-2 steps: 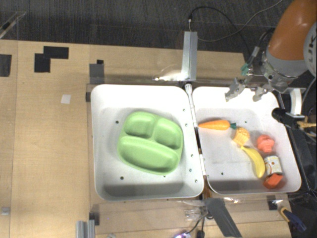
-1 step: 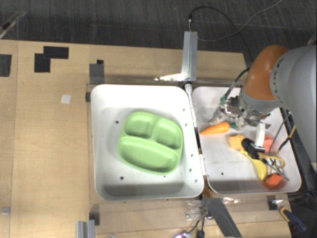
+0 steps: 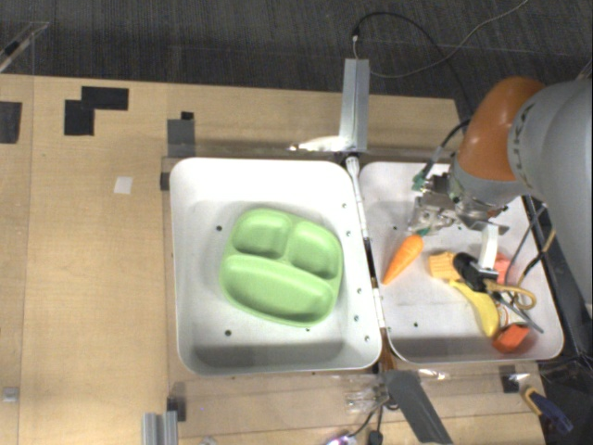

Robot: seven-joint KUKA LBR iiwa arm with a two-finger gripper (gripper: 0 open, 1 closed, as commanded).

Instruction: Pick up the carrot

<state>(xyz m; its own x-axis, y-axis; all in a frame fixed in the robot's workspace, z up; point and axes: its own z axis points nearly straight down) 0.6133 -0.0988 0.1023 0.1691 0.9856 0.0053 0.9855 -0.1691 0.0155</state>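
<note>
In right bin [image 3: 398, 318]: one carrot [image 3: 402, 259]

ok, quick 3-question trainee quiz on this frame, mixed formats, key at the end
1. True or false: the carrot lies in the same bin as the green divided tray.
2. Multiple choice: where is the gripper relative to the carrot? A) over the left bin, far from it B) just above the carrot's upper end, in the right bin C) outside both bins.
3. Short answer: name the yellow item lying in the right bin to the right of the carrot.

Key
1. False: the carrot is in the right bin, the tray in the left bin.
2. B.
3. The banana.
</note>
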